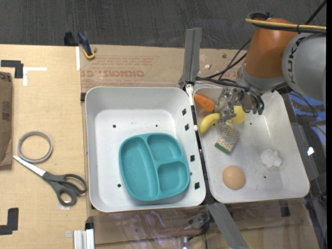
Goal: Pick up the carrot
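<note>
The orange carrot [204,103] lies in the far left corner of the right bin [290,154], against the divider. My gripper [227,113] hangs just right of it, over the yellow banana [213,121], its fingers pointing down close to the banana's top. The carrot is free, with nothing on it. The arm's orange band and grey wrist cover the bin's far right corner.
In the right bin lie a green-and-yellow sponge [228,138], a brown egg [234,177] and a small white crumpled item [271,158]. A teal divided plate [154,166] sits in the left bin [104,113]. Scissors [54,180] and a tape roll [35,146] rest on the bench at left.
</note>
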You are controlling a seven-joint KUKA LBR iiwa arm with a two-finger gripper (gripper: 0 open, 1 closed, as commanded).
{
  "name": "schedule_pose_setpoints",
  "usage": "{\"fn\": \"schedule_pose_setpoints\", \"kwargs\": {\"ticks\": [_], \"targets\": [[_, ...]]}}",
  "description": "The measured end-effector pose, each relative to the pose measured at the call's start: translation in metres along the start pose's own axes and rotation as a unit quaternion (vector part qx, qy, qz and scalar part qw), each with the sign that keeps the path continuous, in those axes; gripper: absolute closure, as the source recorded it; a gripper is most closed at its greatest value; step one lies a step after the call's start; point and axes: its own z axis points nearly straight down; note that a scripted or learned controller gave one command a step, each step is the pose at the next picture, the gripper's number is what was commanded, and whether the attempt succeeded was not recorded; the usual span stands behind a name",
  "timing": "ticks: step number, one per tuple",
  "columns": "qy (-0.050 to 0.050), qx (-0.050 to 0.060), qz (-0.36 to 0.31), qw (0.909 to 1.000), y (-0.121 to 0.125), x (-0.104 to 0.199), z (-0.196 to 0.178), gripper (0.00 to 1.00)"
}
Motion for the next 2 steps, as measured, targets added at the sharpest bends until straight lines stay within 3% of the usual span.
{"fn": "schedule_pose_setpoints", "kwargs": {"ticks": [1, 2], "targets": [[0.007, -0.002, 0.054, 0.9985, 0.073, 0.029, -0.085, 1.00], [0.009, -0.002, 0.048, 0.9988, 0.131, 0.072, -0.133, 1.00]]}}
